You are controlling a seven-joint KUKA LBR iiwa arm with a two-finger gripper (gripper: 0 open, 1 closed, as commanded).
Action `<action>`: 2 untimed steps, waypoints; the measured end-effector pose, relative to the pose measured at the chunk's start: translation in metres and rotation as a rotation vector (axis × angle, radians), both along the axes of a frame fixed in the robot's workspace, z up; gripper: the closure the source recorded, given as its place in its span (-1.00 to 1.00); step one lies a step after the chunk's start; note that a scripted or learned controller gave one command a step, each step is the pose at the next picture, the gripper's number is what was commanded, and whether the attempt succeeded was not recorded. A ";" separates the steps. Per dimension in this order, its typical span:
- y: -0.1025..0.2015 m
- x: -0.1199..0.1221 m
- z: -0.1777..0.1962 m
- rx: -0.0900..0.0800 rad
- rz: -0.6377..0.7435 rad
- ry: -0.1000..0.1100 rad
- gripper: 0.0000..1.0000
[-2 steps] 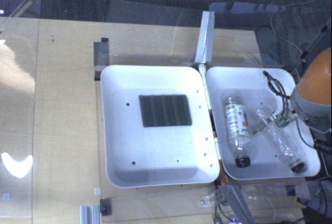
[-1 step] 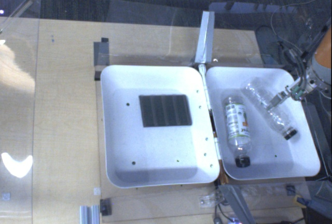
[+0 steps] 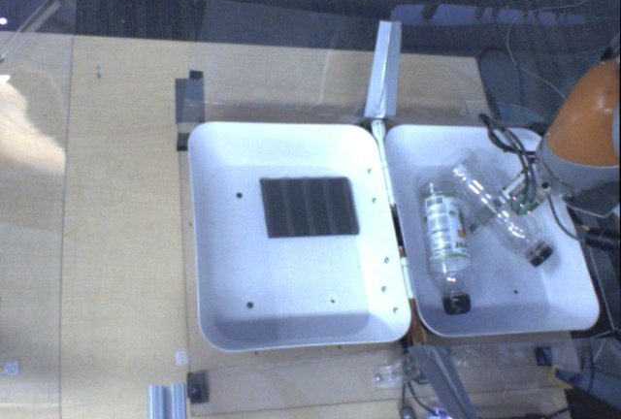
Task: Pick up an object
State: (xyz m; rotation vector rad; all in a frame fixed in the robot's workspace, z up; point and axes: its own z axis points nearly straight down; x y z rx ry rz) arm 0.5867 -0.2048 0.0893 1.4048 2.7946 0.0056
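2 clear plastic bottles (image 3: 447, 238) lie in the smooth right bin (image 3: 572, 306); tool (image 3: 519, 199) state unclear.

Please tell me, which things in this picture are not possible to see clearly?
- Gripper, camera view: small and blurred against the clear bottle, so contact with it cannot be judged.
- Arm: cut off by the right edge.
- Label on the labelled bottle: print too small to read.
- Dark ribbed mat in the left bin: material unclear.

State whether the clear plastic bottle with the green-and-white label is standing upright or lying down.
Lying down: the clear plastic bottle with the green-and-white label rests lengthwise on the right white bin floor, black cap toward the near edge.
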 end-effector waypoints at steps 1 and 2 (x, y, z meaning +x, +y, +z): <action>0.000 0.017 -0.001 0.001 -0.054 0.002 -1.00; 0.001 0.020 0.011 0.000 -0.049 -0.005 1.00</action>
